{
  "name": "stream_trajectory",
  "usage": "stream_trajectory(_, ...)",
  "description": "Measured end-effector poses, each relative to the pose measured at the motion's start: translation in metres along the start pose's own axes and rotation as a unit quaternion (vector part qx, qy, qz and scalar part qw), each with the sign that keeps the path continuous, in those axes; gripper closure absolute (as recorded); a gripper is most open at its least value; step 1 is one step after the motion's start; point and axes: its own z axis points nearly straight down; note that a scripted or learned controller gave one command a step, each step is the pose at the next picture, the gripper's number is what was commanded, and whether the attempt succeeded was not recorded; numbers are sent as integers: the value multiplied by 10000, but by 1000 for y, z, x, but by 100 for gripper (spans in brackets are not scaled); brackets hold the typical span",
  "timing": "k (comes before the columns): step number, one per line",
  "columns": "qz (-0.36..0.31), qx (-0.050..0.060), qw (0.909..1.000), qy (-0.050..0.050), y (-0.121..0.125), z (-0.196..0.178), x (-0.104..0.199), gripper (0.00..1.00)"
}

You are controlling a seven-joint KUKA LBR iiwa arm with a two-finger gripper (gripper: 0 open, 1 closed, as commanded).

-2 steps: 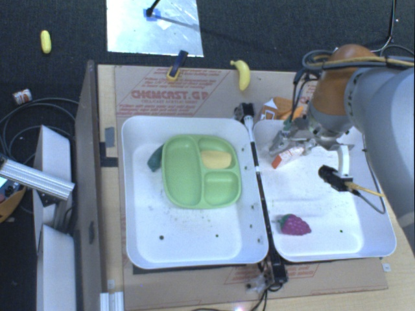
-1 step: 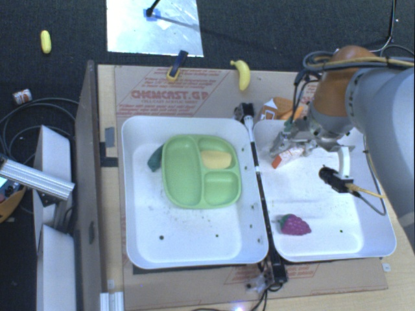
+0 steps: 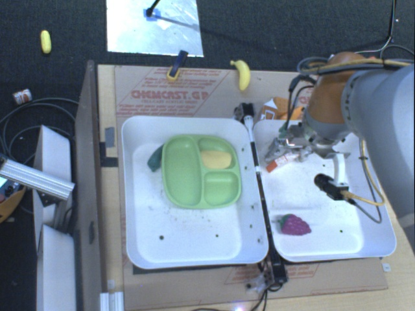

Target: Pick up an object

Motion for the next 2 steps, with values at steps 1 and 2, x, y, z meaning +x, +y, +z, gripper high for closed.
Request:
stream_trajectory(1,26,-6,10000,-2,-2,0,-9,0)
stream_trajectory(2,9,-20,10000,2,9,-1,-8,0)
